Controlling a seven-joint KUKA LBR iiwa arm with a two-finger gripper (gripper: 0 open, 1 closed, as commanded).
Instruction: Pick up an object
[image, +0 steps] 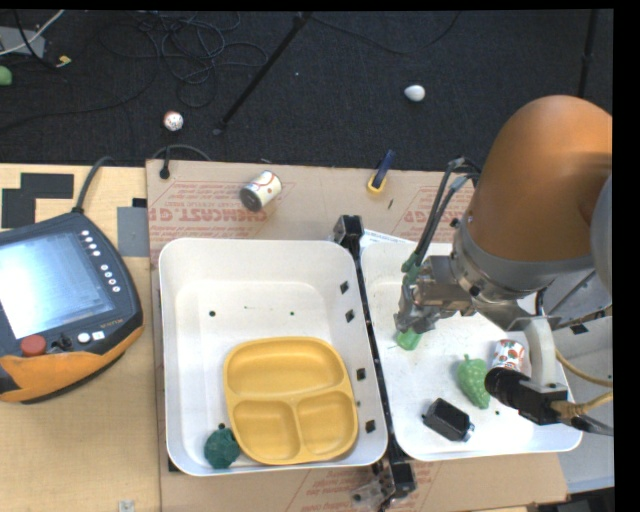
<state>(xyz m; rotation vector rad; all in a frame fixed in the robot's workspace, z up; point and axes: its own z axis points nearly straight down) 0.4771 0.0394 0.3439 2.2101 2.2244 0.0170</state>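
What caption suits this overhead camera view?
Grey-and-orange arm's gripper lowered onto small green object in right white bin.

A grey-and-orange teach pendant (62, 300) lies on the desk (80, 450) left of the bins, a small can (261, 189) rests on the cardboard sheet (300, 205) behind them, and black cables (150, 50) trail across the dark floor (330, 80).

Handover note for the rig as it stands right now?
Gripper: low in the right bin, at a small green piece; grasp not confirmed.
Right bin also holds a green toy, a black block and a small patterned cup.
Left bin: yellow divided tray, dark green lump.
Done: nothing visibly lifted.
Left: secure an object and raise it.
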